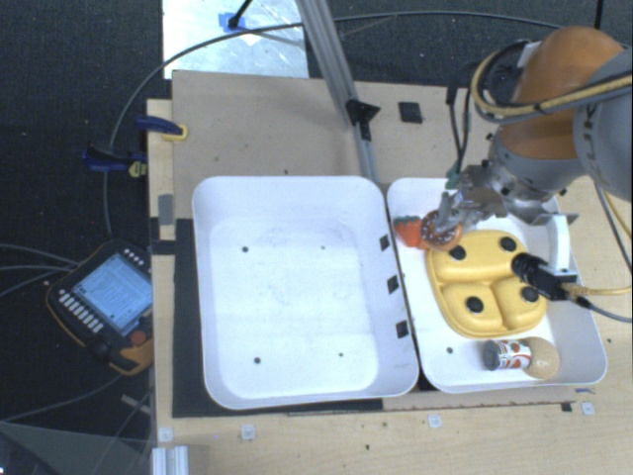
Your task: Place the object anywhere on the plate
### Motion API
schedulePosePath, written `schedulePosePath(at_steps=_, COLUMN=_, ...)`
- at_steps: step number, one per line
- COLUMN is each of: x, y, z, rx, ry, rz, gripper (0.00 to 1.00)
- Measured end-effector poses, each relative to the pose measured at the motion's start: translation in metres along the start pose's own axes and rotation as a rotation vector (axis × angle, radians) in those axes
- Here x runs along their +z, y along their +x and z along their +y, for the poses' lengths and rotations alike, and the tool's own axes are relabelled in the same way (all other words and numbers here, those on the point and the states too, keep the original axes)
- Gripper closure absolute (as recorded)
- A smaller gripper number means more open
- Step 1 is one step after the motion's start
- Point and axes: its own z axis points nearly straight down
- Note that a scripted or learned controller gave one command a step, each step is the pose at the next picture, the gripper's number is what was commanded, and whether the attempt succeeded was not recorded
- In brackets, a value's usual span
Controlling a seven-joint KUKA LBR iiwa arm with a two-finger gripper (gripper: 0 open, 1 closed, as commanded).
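The bulky grey metal arm [603, 137] carries a rounded orange band [569, 62] above its wrist, with yellow and black cables [495, 92] looped beside it, and ends in a small, dark-tipped silvery two-finger gripper [447, 221].

Small bottle [520, 355] lying in right bin [593, 364], handheld pendant [104, 300] left of bench

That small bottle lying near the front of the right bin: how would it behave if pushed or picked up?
The bottle lies on its side and looks rounded, so a push would probably roll it. It looks small, so likely light. It seems to lie apart from the yellow plate, with bare bin floor beside it to roll over.
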Motion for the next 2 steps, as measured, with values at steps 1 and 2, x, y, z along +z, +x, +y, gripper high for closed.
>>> schedulePosePath(at_steps=1, x=-0.003, y=0.058, z=0.014, rx=-0.001, ry=0.000, rz=0.002, gripper=1.00)
schedulePosePath(at_steps=2, x=0.011, y=0.101, z=0.034, rx=0.001, ry=0.001, rz=0.000, gripper=1.00)
